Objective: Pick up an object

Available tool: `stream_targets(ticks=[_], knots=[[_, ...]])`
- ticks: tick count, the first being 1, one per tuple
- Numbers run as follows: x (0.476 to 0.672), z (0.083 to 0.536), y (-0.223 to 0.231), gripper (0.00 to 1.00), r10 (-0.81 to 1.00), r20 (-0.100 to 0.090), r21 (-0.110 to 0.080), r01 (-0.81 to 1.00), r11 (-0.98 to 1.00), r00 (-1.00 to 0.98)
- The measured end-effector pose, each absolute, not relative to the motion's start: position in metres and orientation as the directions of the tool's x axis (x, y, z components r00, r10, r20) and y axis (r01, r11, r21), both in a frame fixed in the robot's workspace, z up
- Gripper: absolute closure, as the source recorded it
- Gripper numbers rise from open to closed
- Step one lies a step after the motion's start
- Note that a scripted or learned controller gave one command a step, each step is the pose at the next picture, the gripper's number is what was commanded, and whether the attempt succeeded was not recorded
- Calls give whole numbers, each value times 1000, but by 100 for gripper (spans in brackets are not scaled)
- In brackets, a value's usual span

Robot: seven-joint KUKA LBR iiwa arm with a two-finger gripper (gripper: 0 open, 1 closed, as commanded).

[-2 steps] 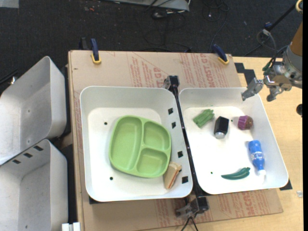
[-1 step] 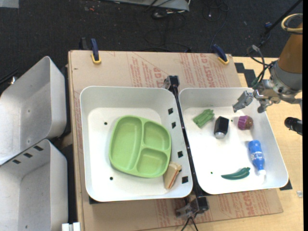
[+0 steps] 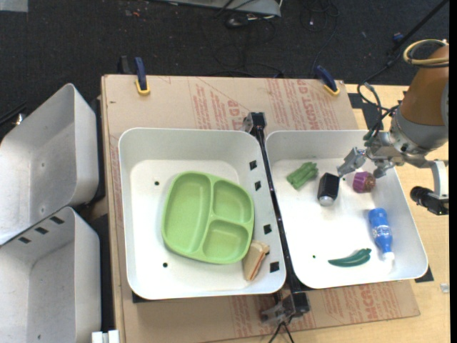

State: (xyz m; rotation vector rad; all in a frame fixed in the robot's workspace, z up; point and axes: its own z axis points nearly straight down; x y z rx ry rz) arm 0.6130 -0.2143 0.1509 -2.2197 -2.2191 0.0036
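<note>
The pincer (image 3: 363, 164) hangs open over the right bin (image 3: 410, 266), gripping nothing, low by the purple toy (image 3: 363, 182). It probably sits there because that toy and the black can (image 3: 328, 189) are close enough to grab.

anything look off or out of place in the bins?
One oddity: a sandwich-like piece sits wedged against the left bin's front-right wall, half leaning on the green divided plate's rim. The black can in the right bin lies tipped on its side. Nothing spilled or broken.
</note>
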Motion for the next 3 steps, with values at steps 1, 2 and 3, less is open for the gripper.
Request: stream_targets(ticks=[1,2,3], knots=[[620,129,-217,0,1000,-11,27,1000,1,-1],[619,135,-216,100,1000,-9,20,1000,2,-2],[618,199,-219,100,1000,-3,7,1000,2,-2]])
